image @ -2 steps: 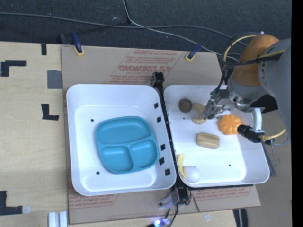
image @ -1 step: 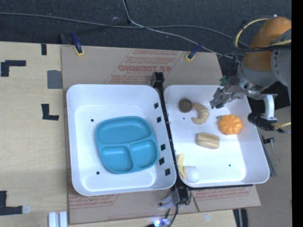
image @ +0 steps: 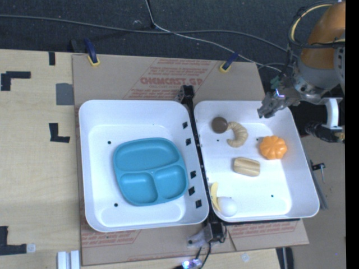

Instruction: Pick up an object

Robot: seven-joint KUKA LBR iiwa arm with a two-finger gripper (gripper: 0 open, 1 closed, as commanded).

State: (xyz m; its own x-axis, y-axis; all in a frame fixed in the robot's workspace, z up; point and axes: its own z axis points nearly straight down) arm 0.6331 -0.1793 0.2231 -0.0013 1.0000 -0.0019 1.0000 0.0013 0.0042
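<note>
Camera view: the arm [image: 320,43] came in from the right and hung above the far right corner of the right bin [image: 300,198]. The gripper [image: 270,106] sat over that bin's top rim, just beside the corner, pointing down and left toward the contents. Whether it was open or closed could not be told; the tip was small and dark. Nothing was visibly held in it.

All candidate objects lay in the right bin, loose on the floor, apart enough for a pick. A brown ball [image: 219,125] touched a tan croissant [image: 238,134] near the far side. An orange pumpkin [image: 272,147] sat by the right wall, nearest the gripper. A tan bread roll [image: 247,166] lay mid-bin. A white egg [image: 228,207] sat at the near left corner, touching a yellow banana [image: 213,194] pressed along the left wall.

The left bin [image: 90,167] held a blue divided tray [image: 150,170], flat, centred, likely a drop spot. Both bins sat side by side on a cardboard sheet [image: 162,80] clamped to the desk [image: 33,150], probably to keep them from sliding.

Judgement: the pick had not started; the pumpkin looked the easiest reach, the banana the hardest against the wall.
</note>
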